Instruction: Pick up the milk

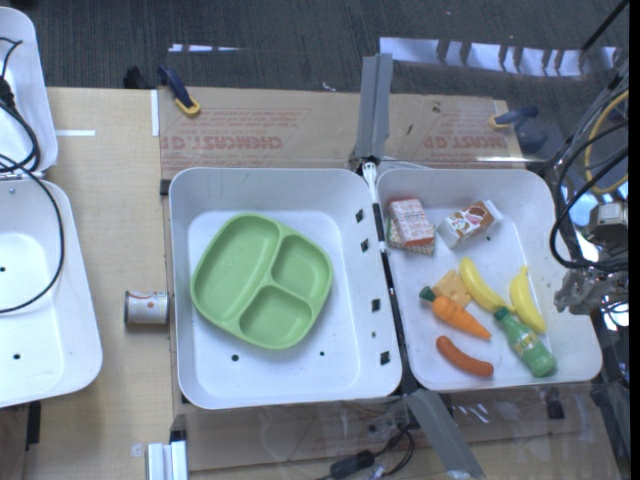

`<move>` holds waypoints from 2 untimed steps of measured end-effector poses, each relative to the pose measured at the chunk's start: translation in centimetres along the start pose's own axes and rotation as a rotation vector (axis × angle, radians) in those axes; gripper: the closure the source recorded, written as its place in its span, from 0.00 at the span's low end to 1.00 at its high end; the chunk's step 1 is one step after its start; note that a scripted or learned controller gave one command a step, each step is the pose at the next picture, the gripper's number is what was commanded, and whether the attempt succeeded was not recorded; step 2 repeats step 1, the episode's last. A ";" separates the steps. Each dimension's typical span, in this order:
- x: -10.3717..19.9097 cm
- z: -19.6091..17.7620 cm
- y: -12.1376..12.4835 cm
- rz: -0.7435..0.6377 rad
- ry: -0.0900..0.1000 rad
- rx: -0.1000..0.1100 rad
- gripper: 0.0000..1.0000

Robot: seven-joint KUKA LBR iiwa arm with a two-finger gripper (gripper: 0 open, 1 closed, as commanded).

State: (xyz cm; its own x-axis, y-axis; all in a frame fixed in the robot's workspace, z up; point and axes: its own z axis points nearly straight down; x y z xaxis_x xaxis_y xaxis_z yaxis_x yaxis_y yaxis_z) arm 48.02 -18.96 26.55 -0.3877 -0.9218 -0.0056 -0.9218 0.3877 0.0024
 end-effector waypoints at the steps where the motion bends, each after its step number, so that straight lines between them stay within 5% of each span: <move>1: 3.0 4.1 -1.1 -0.055 0.000 -0.003 1.00; 2: 3.0 4.1 -1.1 -0.055 0.000 -0.003 1.00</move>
